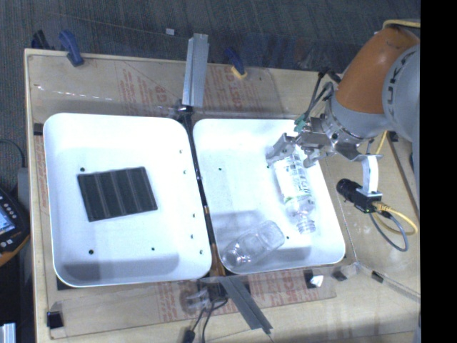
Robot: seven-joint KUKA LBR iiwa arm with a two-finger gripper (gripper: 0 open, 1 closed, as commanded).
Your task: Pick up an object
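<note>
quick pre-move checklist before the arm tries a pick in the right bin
1. Gripper over right bin: ok, at its upper right part.
2. Target near gripper: ok, clear plastic bottle lies flat just below it.
3. Bottle between the fingers: not ok, nothing seen gripped.
4. Finger opening: cannot tell, too blurred.
5. Other items away from the target: ok, clear plastic cup lies on its side toward the front wall, apart from the bottle.
6. Left bin contents out of the way: ok, dark ribbed block lies there.
</note>
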